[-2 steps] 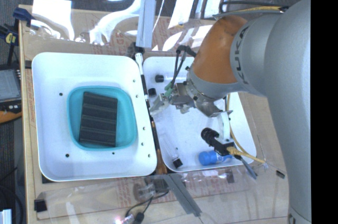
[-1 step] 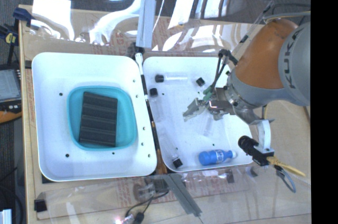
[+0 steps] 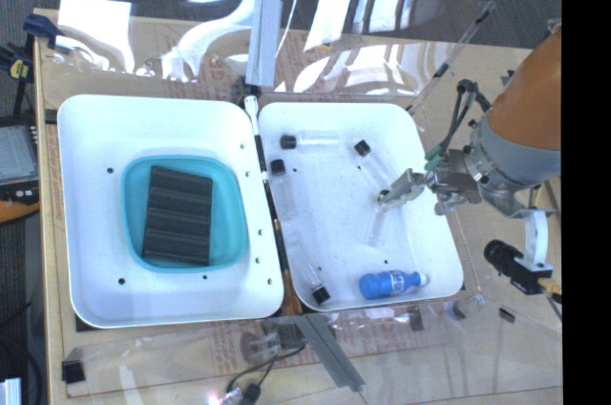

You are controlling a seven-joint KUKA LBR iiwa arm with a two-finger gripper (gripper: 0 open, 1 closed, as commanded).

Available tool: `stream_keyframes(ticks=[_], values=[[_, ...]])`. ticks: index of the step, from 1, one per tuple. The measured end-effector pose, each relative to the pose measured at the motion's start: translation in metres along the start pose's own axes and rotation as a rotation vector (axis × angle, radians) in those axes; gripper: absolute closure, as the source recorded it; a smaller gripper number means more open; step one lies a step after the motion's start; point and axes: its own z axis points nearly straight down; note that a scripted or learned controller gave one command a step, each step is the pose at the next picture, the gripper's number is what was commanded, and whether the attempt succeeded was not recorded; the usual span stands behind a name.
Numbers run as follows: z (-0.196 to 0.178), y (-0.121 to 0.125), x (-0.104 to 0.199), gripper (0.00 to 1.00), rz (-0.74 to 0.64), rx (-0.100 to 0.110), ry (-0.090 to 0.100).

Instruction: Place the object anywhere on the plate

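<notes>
Work has hardly begun: small blue plastic bottle (image 3: 390, 283) lies on its side near the front edge of the right white bin (image 3: 334, 121), well apart from the teal square plate (image 3: 229, 212) in the left bin, while the two-finger gripper (image 3: 389, 195) hovers above it, grip state unclear.

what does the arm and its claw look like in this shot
The arm is bulky and rounded, with an orange band above a grey wrist section. The claw is a slim grey metal piece on a darker mount with small green touches. Thin dark cables loop along the wrist.
</notes>
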Motion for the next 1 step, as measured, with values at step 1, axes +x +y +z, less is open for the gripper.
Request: stream_keyframes(ticks=[1], values=[[0.1517,-0.0005,-0.003,0.0,-0.036,0.005,0.001]])
